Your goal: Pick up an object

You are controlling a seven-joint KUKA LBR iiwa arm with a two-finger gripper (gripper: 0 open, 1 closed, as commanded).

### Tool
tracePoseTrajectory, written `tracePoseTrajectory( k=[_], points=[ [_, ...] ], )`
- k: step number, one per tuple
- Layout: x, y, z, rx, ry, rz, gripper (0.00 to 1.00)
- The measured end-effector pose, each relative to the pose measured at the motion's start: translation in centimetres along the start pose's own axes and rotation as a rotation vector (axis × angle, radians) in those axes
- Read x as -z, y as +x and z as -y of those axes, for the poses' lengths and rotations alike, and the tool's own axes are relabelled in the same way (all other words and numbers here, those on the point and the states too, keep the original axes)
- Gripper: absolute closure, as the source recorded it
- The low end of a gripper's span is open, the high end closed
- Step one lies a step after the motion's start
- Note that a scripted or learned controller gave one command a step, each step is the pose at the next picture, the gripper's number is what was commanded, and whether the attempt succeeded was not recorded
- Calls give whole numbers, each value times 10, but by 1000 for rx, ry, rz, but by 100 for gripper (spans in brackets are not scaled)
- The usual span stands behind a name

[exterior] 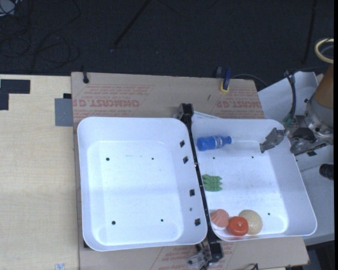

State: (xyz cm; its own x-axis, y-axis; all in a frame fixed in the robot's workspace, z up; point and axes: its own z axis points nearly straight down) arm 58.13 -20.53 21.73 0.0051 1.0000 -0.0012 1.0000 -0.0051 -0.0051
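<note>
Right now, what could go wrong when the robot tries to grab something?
The gripper sits by the right bin's far corner, apart from every item, so it may close on nothing. The blue bottle lies on its side near the bin wall and might roll or get pushed against it. The tomato, pink piece and tan ball crowd together in the near corner, so the fingers could bump neighbours.

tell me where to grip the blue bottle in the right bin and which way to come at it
Grip the blue bottle across the middle of its body, coming straight down from above. It lies on its side near the right bin's far wall, long axis running roughly left to right with the white cap end to the right, so fingers should likely close across its narrow width. The gripper sits at that bin's right edge.
</note>
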Motion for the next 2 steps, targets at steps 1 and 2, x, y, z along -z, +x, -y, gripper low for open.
tracePoseTrajectory(
  k=[1, 2],
  points=[
    [11, 1, -1, 2, -3, -1, 100],
    [45, 47, 65, 8, -1, -5, 100]
  ],
)
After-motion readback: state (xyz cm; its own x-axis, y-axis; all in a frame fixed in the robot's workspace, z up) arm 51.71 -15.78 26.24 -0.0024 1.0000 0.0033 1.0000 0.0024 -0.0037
